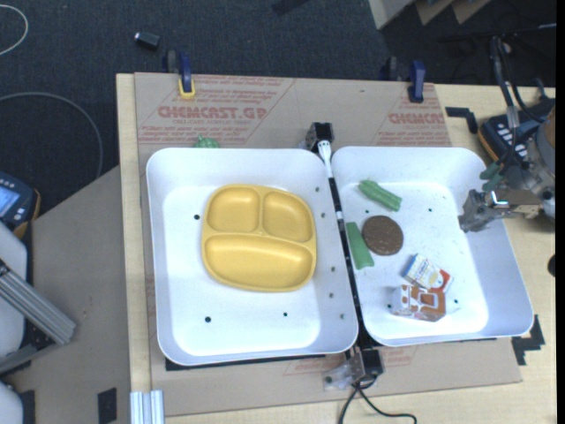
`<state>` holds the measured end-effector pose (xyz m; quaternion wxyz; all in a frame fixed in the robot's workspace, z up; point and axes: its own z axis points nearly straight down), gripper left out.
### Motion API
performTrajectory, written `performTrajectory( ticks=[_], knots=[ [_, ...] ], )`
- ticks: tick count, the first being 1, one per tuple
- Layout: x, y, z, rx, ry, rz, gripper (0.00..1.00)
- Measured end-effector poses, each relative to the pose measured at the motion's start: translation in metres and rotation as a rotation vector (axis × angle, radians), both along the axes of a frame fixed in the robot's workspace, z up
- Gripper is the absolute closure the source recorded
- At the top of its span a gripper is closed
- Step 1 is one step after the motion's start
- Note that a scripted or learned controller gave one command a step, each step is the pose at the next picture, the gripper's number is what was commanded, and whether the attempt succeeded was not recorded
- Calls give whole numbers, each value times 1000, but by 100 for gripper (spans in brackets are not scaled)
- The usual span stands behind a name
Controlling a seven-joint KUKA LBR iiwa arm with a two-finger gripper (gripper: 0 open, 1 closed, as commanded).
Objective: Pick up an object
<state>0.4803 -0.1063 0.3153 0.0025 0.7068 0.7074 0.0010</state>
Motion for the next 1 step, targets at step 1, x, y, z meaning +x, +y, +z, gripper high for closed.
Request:
performTrajectory(
  ticks=[1],
  knots=[
    [0,37,19,2,0,4,100]
  ],
)
